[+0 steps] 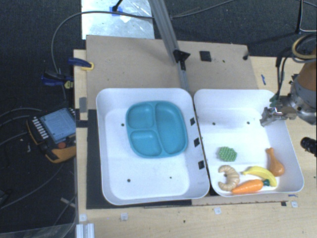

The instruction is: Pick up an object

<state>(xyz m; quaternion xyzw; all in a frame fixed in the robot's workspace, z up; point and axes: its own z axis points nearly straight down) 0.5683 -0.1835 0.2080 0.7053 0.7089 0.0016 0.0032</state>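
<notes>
Camera view from above, at a slant: arm (pixel 306 83) cut off by the right edge, wrist and orange band only partly in frame. Gripper (pixel 270 114) small and blurred over the far right rim of the right bin (pixel 233 105); could not tell how it was set. Nothing seen pinched in it.

Toy food bunched in the near corner of the right bin, well apart from the gripper and nearer the camera than it. Green lumpy piece (pixel 227 154) alone, toward the bin's middle, to the near left of the gripper. Tan curved piece (pixel 228 176) just in front of that, exact kind hard to make out. Carrot (pixel 247 186) lay along the near wall, touching or just beside the tan piece. Banana (pixel 260 173) just behind the carrot, a small dark green bit at its right end too tiny to identify. Brown drumstick-like piece (pixel 275 163) closest to the gripper, below it near the right wall, still clearly apart from it.

Left bin (pixel 148 182) held a blue divided plate (pixel 156 128), lying flat, three compartments visible. Grey pole (pixel 166 26) crossed the bench top diagonally, upper end cut off by the frame.
</notes>
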